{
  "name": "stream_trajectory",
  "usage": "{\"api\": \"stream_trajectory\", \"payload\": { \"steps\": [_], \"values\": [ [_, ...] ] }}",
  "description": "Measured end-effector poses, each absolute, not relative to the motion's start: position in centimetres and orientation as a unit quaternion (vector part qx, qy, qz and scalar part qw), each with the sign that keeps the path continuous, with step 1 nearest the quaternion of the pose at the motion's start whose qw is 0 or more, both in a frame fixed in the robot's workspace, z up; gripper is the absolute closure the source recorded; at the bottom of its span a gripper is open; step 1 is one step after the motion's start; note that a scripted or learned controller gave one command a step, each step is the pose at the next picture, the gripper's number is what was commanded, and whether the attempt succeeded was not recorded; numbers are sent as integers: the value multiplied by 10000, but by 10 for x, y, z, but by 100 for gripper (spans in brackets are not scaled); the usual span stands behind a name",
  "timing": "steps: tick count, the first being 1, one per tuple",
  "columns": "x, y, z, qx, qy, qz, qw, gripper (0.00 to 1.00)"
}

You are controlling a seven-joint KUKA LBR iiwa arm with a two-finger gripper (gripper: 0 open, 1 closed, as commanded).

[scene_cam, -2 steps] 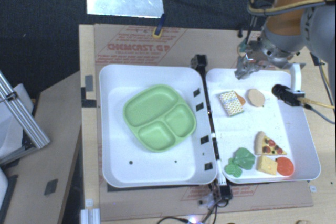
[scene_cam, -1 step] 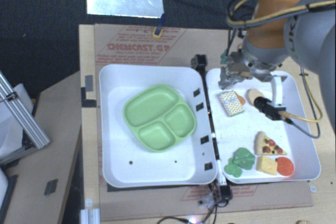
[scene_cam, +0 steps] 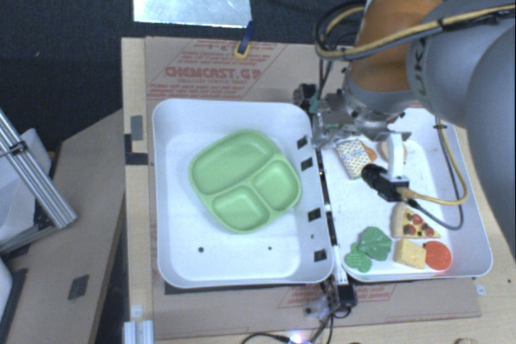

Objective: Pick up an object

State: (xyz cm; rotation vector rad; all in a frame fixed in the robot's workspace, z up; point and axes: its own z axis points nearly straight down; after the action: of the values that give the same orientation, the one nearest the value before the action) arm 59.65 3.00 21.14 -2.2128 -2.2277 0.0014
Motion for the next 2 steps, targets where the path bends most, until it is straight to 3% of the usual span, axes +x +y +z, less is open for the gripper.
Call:
{"api": "stream_trajectory", "payload": {
  "steps": [1,2],
  "values": [
    [567,81,223,-7043,-7099,2,13,100],
    [580,74,234,-7062,-7080,-8,-3,100]
  ]
}}
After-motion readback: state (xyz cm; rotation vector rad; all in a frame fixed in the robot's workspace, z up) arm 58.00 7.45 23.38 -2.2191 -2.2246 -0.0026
